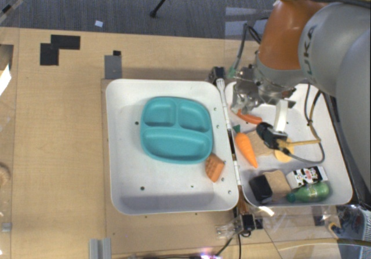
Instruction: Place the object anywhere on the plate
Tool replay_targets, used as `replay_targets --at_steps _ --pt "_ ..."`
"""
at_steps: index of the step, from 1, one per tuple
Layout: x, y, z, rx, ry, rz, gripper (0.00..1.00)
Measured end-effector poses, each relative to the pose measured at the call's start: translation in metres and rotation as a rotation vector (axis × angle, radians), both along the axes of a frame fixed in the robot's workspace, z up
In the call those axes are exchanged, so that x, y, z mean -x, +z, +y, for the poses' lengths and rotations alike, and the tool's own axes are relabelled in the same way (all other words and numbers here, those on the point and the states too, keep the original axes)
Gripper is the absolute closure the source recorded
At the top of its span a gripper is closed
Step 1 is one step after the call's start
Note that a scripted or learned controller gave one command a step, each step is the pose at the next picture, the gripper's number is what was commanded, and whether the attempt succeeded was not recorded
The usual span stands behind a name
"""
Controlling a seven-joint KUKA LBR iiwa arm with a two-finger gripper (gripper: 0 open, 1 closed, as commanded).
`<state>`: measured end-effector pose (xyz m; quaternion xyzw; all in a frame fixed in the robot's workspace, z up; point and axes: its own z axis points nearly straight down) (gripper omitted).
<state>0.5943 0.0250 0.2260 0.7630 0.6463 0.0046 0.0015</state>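
Note:
A teal divided plate [175, 129] lies in the left white bin [127, 194]. An orange-brown chunk [214, 167] rests on the bin floor just off the plate's lower right corner. My gripper [246, 104] hangs over the top left corner of the right bin [342, 188], close to the wall between the bins. Just below it lies a small orange-red piece [250, 117]. A carrot [246, 149] lies further toward the front, beside the dividing wall.
At the front of the right bin sit a black block [261, 188], a tan block [279, 181], a green object [308, 193] and a small black-and-white pack [307, 175]. My bulky arm covers that bin's far right side.

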Motion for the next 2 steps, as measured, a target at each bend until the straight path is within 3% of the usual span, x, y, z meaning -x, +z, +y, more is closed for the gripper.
replay_targets --at_steps 1,2 --pt "0.017 -0.018 0.080 -0.002 -0.001 0.005 1.00" --pt "-0.054 -0.041 0.013 0.009 0.251 0.005 1.00"
